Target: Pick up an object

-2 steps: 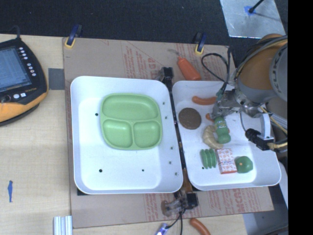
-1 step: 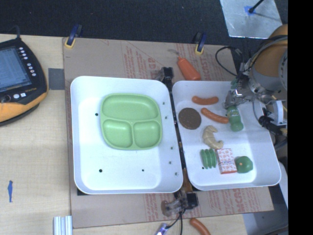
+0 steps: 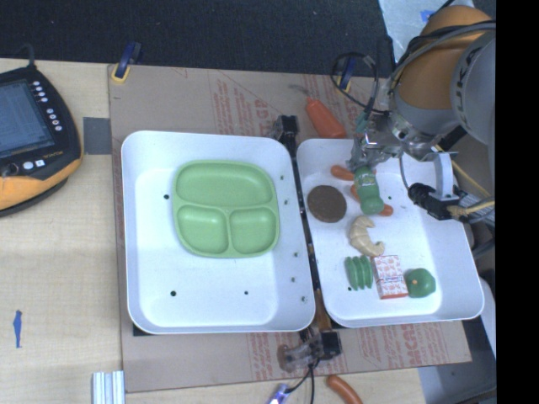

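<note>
Bins: two (image 3: 135, 225) (image 3: 455, 301).
Right bin: six small things.
My fingers (image 3: 367, 160): can't tell the state, low over the green block (image 3: 369, 195).

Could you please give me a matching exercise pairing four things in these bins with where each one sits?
Things:
1. green divided plate
2. brown disc
3. red and white box
4. green ball

Places:
A. between the ribbed green piece and the green ball
B. left bin
C. near right corner of the right bin
D. right bin, near its left wall

Pairs: 1-B, 2-D, 3-A, 4-C
</note>
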{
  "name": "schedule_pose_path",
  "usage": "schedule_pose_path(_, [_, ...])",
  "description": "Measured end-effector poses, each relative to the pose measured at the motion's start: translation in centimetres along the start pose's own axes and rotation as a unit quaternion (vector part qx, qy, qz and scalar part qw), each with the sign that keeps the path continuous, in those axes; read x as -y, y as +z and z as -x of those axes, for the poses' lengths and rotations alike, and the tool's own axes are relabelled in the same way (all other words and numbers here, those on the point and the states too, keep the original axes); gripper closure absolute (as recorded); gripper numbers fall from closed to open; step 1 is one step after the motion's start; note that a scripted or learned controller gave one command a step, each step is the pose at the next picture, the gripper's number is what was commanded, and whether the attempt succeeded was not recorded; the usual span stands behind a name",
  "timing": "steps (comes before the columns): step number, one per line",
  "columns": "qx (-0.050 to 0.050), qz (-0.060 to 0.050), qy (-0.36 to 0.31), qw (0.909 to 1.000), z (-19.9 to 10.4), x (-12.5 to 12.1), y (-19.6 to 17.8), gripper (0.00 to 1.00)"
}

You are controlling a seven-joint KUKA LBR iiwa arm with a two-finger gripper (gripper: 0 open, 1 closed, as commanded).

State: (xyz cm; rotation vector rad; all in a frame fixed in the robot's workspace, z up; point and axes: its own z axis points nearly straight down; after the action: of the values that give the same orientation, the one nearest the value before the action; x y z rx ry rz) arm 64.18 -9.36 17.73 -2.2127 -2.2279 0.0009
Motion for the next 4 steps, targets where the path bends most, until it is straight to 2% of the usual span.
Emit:
schedule_pose_path(1, [0.001, -0.002, 0.001, 1.0, 7.3, 3.3, 4.4, 0.0])
schedule_pose_path(2, [0.001, 0.002, 0.0, 1.0, 5.0, 13.3, 8.2, 0.0])
schedule_pose_path(3, [0.002, 0.007, 0.0, 1.0, 5.9, 15.6, 8.1, 0.0])
schedule_pose_path(4, [0.001, 0.0, 0.0, 1.0, 3.2, 11.6, 8.5, 0.0])
